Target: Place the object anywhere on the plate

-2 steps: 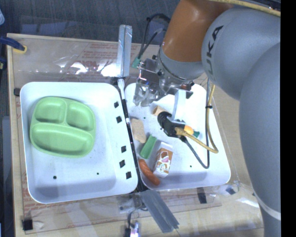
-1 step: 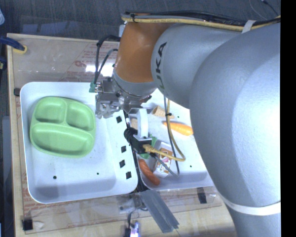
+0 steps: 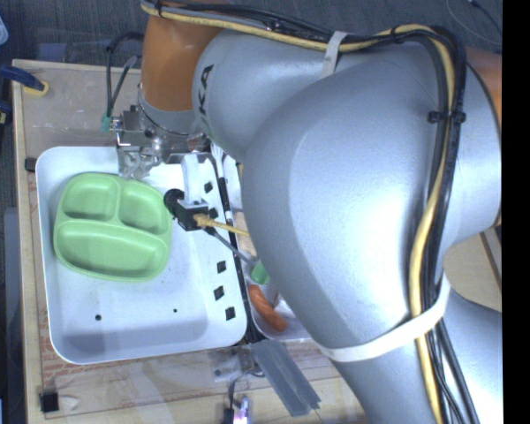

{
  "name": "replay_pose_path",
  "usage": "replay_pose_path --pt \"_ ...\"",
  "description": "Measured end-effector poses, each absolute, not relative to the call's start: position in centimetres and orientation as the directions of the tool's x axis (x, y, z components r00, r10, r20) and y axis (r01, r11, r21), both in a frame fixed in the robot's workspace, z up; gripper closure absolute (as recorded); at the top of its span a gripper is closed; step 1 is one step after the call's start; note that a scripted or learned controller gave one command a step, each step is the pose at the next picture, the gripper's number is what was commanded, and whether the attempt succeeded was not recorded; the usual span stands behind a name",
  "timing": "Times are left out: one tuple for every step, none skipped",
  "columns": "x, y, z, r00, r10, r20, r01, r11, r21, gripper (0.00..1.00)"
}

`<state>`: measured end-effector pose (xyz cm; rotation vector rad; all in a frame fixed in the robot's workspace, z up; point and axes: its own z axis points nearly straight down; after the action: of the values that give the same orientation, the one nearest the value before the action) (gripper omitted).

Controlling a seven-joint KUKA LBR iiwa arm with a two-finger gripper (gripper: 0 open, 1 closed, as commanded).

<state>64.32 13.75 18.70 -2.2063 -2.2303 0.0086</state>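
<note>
Plate (image 3: 110,228) — green, three-part — lies in the left bin (image 3: 132,325), upper left. The gripper (image 3: 140,159) hangs at its upper-right rim; the jaws' state I cannot tell. An orange thing (image 3: 263,307), perhaps the object, lies well right — under the arm.

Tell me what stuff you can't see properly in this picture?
1. The right bin: in the camera view the grey arm covers nearly all of it, and just a sliver of its left edge shows.
2. The orange thing and green thing in that sliver: half under the arm, so what they are is unclear.
3. The gripper, by the green plate's far rim: too small and cluttered to tell whether it holds anything.
</note>
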Motion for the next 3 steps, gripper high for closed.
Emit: replay_pose_path --pt "53.08 12.91 16.73 -0.115 0.993 -0.001 0.993 0.115 -0.008 1.0" --pt "53.09 12.92 16.75 -0.115 0.993 -0.001 0.993 0.115 -0.007 0.0" --pt "53.14 12.93 17.54 -0.119 0.993 -0.002 0.993 0.119 -0.012 1.0"
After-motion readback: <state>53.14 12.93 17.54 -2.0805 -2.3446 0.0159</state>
